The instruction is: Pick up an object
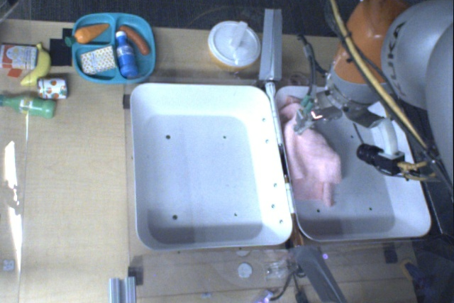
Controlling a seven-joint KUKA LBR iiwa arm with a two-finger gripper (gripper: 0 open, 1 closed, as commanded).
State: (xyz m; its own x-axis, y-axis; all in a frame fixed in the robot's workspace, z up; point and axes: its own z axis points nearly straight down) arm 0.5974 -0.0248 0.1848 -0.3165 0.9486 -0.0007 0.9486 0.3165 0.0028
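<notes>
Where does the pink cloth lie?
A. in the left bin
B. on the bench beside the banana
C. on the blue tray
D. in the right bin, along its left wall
D: the pink cloth lies inside the right bin, against its left wall, with the gripper over its upper end.

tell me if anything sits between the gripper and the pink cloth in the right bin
Nothing visible does. The gripper hangs over the upper end of the pink cloth, which lies along the left side of the right bin. No other object lies near the cloth in that bin.
</notes>
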